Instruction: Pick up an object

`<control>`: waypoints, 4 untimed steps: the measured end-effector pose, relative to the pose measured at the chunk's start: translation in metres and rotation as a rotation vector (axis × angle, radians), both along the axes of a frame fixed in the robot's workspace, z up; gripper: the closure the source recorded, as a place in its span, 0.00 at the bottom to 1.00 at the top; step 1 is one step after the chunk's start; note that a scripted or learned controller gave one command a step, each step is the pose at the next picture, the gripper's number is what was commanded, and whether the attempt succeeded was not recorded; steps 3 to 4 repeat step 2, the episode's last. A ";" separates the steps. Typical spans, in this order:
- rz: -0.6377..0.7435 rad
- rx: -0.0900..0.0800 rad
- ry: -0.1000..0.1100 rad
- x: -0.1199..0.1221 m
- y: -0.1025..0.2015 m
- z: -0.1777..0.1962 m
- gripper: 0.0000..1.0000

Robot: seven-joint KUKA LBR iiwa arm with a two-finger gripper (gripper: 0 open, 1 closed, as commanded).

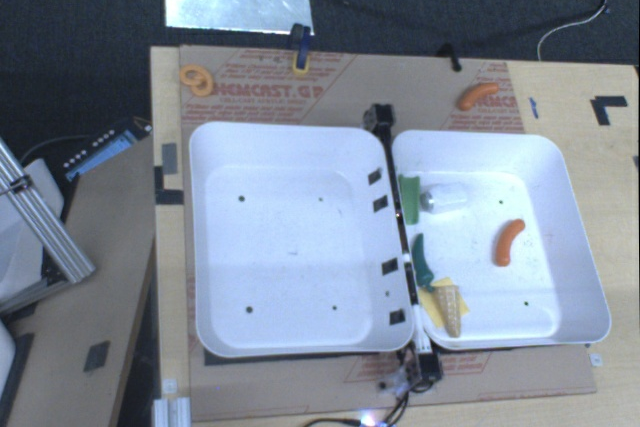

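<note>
Two white bins on the bench [560,80]. Left bin [285,235]: bare. Right bin [500,245]: green strip [408,198] and clear item [443,198] near the divider, cone [449,307] low, orange sausage [508,242] apart, the easiest pick; approach across its width. Tool state: cannot tell.

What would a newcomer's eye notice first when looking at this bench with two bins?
The eye goes first to the two shallow white plastic bins: left bin, right bin. An orange sausage-shaped toy lies in the right bin. A second orange sausage-shaped toy lies outside on the brown board behind that bin.
</note>
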State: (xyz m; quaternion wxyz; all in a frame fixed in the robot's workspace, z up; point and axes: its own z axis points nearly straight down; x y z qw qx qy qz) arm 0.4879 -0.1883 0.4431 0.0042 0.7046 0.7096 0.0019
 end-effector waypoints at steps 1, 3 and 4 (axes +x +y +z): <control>-0.005 0.001 0.003 -0.001 -0.011 0.022 1.00; -0.005 0.001 0.003 -0.001 -0.018 0.046 1.00; -0.005 0.001 0.003 -0.001 -0.018 0.046 1.00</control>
